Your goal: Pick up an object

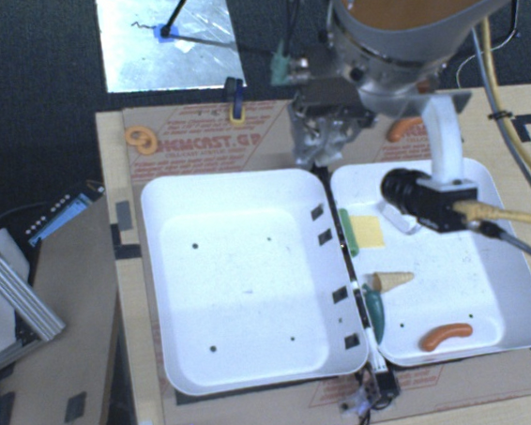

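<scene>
The right bin (pixel 506 257) holds a yellow square slice (pixel 368 231), a thin green piece (pixel 348 230) beside it, a small cone (pixel 392 280), a dark green pod (pixel 375 314) along the left wall, and an orange sausage (pixel 445 335) near the front. My gripper (pixel 321 150) hangs above the far edge of the bench where the two bins meet, behind all of these things and apart from them. Nothing shows in it.
The left bin (pixel 172 264) lies beside the right one. A black cylinder on a white bracket (pixel 422 200) sits over the right bin's far part. Outside the bins lie an orange piece (pixel 405 129), a pretzel shape (pixel 141 140) and a blue-yellow clamp (pixel 235 101).
</scene>
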`<act>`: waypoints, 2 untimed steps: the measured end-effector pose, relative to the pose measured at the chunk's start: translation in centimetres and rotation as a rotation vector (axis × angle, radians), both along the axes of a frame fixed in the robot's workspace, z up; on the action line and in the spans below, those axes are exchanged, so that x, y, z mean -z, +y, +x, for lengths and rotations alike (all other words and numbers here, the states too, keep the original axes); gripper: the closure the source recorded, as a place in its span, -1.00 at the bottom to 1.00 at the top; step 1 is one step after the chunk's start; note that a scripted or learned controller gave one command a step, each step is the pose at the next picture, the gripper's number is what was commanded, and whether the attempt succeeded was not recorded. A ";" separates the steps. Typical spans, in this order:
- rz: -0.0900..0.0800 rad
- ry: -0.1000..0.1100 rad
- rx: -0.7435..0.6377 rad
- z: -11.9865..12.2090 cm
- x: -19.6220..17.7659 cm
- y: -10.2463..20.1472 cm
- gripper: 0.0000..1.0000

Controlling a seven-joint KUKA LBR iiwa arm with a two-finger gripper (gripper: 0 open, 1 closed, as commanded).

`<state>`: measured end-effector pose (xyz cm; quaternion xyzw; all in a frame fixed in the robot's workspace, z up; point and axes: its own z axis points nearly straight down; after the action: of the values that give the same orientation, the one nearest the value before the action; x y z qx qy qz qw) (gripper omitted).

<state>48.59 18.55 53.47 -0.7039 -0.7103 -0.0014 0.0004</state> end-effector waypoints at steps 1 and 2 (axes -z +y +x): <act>0.000 0.000 0.000 0.0 0.0 5.2 1.00; -0.002 0.000 0.004 0.1 0.0 4.8 1.00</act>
<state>48.64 23.40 53.50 -0.7052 -0.7090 -0.0008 -0.0001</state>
